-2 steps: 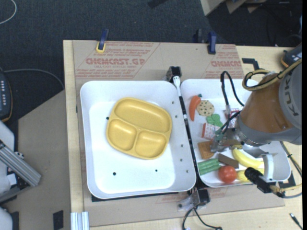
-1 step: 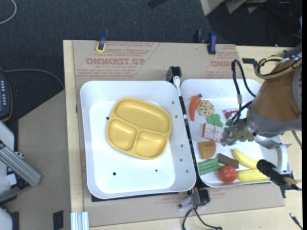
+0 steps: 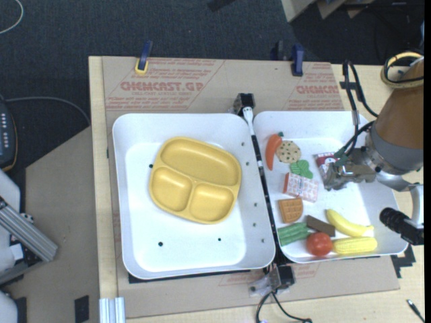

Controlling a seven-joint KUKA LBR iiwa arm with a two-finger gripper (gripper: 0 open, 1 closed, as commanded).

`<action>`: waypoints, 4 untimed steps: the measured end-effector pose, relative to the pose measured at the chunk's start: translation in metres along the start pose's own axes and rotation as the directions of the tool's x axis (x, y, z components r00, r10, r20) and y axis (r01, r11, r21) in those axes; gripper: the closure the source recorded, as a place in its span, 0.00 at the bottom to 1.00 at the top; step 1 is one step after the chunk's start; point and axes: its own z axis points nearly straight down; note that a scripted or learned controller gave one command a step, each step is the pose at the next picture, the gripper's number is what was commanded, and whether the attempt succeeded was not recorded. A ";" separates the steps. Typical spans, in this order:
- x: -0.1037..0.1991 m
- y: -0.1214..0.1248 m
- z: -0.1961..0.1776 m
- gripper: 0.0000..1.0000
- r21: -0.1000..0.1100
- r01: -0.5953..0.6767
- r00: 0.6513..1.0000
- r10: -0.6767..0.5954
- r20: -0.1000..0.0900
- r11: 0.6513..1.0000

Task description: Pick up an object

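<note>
we see gripper (image 3: 335, 176) low in right bin (image 3: 377, 123), just beside red-white packet (image 3: 325, 159); fingers' spread unclear, we cannot tell whether anything is held. toy food near: carrot (image 3: 272, 151), cookie (image 3: 288, 152), banana (image 3: 348, 223), tomato (image 3: 319, 244). yellow divided plate (image 3: 194, 179) in left bin (image 3: 131, 200).

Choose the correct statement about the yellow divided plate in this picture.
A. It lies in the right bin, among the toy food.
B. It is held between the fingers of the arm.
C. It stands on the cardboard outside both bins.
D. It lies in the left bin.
D: the yellow divided plate lies on the floor of the left bin, while the banana and the other toy food lie in the right bin.
</note>
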 end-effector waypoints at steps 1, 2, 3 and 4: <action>0.000 0.001 -0.014 1.00 0.004 0.000 1.000 0.000 -0.001 1.000; 0.036 0.038 -0.003 1.00 0.004 0.003 1.000 -0.003 -0.002 1.000; 0.073 0.073 -0.023 1.00 0.002 0.004 1.000 -0.004 -0.002 1.000; 0.079 0.078 -0.020 1.00 0.005 0.000 1.000 0.000 -0.001 1.000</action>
